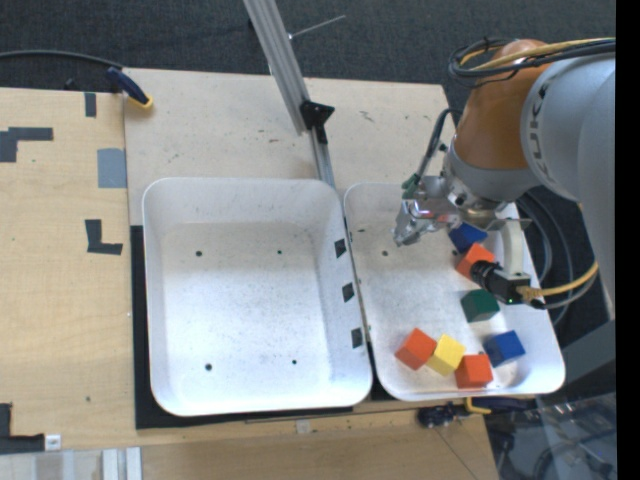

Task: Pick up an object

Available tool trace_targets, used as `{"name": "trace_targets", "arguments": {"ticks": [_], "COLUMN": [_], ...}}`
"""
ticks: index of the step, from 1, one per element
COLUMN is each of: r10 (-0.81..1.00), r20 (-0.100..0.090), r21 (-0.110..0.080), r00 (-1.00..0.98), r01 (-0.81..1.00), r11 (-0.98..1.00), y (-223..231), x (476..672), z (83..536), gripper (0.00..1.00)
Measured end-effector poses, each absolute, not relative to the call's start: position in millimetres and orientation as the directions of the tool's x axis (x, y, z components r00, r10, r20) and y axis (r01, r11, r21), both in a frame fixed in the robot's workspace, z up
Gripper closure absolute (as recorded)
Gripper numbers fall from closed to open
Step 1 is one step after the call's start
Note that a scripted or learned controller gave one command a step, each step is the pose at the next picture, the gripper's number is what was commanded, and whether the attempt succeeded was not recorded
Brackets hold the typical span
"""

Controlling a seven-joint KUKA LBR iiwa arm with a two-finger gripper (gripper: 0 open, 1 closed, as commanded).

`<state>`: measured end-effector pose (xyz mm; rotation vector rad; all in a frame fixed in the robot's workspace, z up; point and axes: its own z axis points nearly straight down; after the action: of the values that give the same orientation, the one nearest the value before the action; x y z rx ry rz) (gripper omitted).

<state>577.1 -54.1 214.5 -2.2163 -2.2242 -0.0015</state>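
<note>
- far left of the frame: the wooden bench carries grey tape marks, and a black cable with a blue and yellow clip lies at the upper left.
- left bin: a shallow white tray in the lower middle, its floor speckled with a few dark dots.
- a slanted metal rail runs down from the top centre to the seam between the two bins.
- right bin: it touches the left bin along their shared wall.
- gripper: it hangs over the upper left part of the right bin, below the orange band of the arm; whether the claw is wide or narrow cannot be told, and no block is seen in it.
- lower edge of the right bin: an orange block, a yellow block and a second orange block sit touching in a row, with a blue block just beside them.
- right side of that bin: a blue block, an orange-red block and a green block lie close under the wrist.
</note>
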Motion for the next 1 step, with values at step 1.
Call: {"name": "trace_targets", "arguments": {"ticks": [1], "r10": [1.000], "r20": [0.001], "r21": [-0.001], "r00": [-0.006], "r01": [1.000], "r11": [0.006], "y": [-10.2], "x": [601.9], "z": [210.6], "gripper": [1.00]}}
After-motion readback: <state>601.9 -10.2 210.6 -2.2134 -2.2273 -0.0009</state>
